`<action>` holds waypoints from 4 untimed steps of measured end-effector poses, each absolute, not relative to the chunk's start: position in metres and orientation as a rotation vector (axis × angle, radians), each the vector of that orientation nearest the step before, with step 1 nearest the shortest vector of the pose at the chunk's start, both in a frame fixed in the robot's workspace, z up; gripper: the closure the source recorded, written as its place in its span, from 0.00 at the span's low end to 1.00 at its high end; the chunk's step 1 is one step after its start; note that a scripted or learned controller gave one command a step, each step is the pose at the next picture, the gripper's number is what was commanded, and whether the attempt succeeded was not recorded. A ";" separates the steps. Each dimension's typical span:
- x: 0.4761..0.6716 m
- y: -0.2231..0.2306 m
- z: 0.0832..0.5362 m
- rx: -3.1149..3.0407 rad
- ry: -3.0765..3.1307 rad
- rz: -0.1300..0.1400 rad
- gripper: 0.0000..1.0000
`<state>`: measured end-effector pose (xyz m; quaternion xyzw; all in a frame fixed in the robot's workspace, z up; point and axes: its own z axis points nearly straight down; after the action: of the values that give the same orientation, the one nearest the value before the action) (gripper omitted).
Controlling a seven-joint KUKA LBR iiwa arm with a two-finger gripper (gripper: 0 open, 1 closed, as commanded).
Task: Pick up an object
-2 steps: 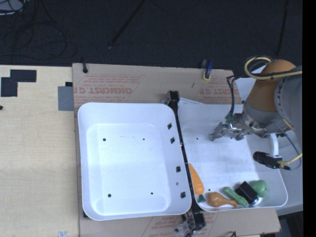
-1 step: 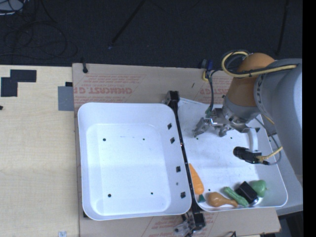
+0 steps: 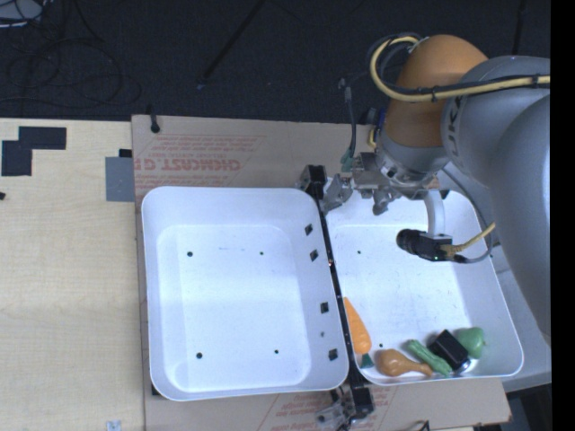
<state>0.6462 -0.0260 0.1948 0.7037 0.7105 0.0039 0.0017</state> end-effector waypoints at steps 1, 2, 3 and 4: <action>0.634 -0.017 0.339 2.211 2.218 0.017 0.00; 0.570 -0.087 0.486 2.220 2.206 0.011 0.00; 0.548 -0.034 0.541 2.215 2.225 0.004 0.00; 0.524 -0.080 0.538 2.228 2.219 -0.005 0.00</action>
<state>0.5235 -0.0804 0.5376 0.7086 0.7057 -0.0016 -0.0012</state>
